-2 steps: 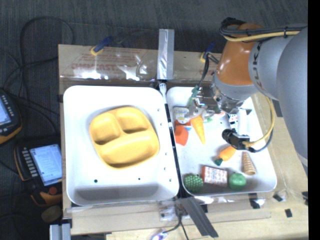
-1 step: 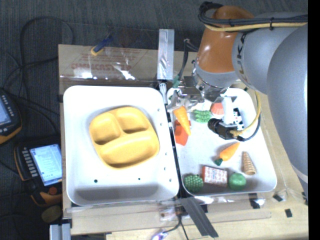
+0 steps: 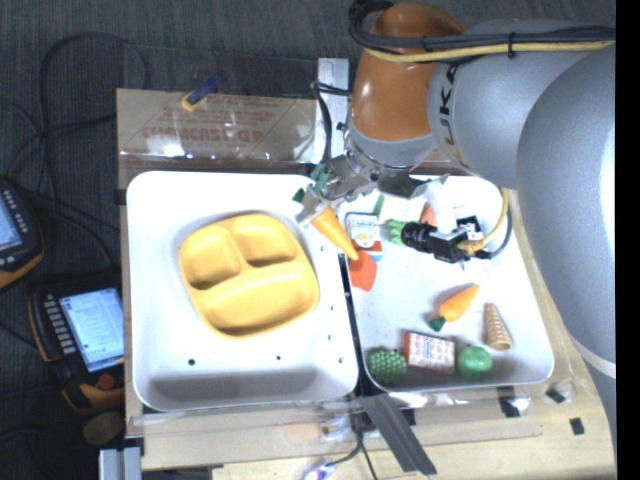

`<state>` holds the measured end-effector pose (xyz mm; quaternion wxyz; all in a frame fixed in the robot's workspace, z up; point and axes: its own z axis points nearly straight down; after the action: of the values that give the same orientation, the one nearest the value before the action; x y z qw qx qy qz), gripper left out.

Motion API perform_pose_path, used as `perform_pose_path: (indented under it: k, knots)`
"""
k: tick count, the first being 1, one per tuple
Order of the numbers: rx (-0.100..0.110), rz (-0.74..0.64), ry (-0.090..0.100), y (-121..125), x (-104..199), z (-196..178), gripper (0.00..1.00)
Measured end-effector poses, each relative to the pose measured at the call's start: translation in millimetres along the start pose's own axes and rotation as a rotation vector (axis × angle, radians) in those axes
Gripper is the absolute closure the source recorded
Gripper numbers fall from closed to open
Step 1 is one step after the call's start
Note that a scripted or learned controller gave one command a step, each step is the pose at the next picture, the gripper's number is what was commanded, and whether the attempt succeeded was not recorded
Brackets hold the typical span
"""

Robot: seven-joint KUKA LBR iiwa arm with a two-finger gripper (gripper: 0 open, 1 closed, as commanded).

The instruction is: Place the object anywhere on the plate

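A yellow plate (image 3: 248, 271) with three compartments lies in the left white bin (image 3: 160, 368). My gripper (image 3: 318, 200) hangs over the divider between the two bins, just off the plate's upper right corner. It is shut on the top end of an orange carrot-shaped piece (image 3: 334, 234). The piece slants down and to the right from the fingers, above the right bin's left edge.
The right bin (image 3: 530, 368) holds a red piece (image 3: 365, 271), a small packet (image 3: 362, 230), a second carrot (image 3: 457, 303), a ribbed cone (image 3: 497, 326), a red box (image 3: 430, 350) and two green round items (image 3: 387, 365) (image 3: 475, 361). A clear plastic sheet (image 3: 220, 128) lies behind the left bin.
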<state>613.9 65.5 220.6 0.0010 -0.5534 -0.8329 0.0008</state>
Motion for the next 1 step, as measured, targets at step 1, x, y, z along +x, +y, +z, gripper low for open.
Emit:
perform_pose_path:
  k: [1]
  knots:
    - [0.000, 0.000, 0.001, 0.0, -0.1, -0.2, 0.00]
